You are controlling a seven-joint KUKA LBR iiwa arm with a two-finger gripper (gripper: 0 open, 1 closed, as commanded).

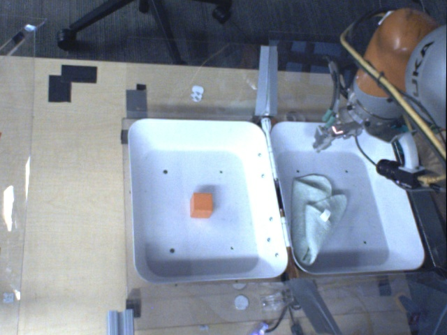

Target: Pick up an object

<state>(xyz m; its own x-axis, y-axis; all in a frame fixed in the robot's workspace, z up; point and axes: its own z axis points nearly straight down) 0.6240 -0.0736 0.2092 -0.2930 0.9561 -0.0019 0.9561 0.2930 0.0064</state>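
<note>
**Mia:** What can the arm pick up?

**Ben:** The gray cloth in the right bin, toward 6 o'clock there. It looks soft, light and floppy, so pinch a raised fold near its top.

**Mia:** And the orange block?

**Ben:** It sits mid left bin. It looks small, hard and light. Squeeze its flat sides.

**Mia:** Are the jaws holding anything?

**Ben:** I cannot tell. They hang over the right bin's 11 o'clock corner.
</note>
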